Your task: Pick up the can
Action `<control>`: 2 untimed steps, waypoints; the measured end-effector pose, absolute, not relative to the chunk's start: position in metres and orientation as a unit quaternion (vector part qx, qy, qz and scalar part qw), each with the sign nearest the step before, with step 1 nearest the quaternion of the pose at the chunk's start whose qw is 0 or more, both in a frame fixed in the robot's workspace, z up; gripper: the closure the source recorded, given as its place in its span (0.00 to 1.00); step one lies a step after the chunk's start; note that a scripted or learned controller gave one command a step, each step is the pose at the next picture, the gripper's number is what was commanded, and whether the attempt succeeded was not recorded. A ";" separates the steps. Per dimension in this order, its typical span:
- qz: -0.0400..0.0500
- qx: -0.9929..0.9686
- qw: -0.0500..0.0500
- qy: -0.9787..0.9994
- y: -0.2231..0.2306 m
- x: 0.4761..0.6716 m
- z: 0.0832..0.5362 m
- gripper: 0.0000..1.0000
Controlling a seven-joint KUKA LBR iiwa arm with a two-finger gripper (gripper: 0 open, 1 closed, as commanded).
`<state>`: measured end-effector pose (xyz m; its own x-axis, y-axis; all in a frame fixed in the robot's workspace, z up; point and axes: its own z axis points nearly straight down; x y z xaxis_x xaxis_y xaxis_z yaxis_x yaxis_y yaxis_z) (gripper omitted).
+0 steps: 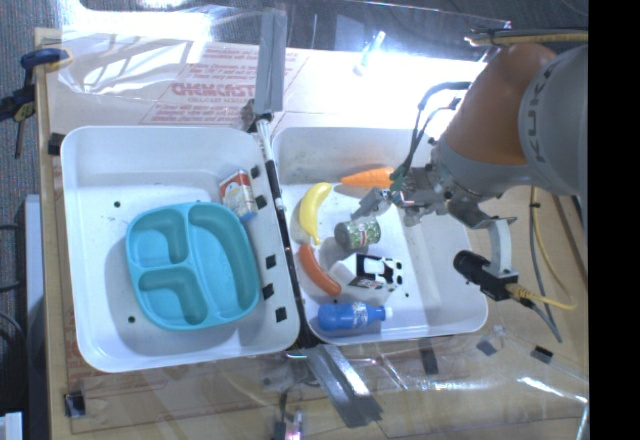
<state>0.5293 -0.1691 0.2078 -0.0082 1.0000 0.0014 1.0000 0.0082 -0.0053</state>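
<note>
My gripper [385, 200] is down in the right bin [440, 313], reaching in from the right with the orange band up behind it. Honestly can't tell from this angle how it's set, the wrist hardware hides that part. The can [359, 233] is just below and a bit left of my gripper, lying tilted on the bin floor; close to the tip, but I can't say whether they touch. Just above my gripper is a carrot [367, 176]. To its left there's a banana [314, 209], and farther down past the can a red sausage-looking thing [319, 270], a black-and-white card [372, 270] and a blue bottle [350, 317]. Way off to the left, the other bin [90, 188] has a teal divided tray [190, 265] and a small carton [238, 195] against the divider.
</note>
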 end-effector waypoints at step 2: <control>0.000 -0.552 0.001 -0.834 -0.143 0.500 0.099 0.00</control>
<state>0.5002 -0.1432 0.0987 -0.3908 0.9205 0.0022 0.9205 0.3908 -0.0020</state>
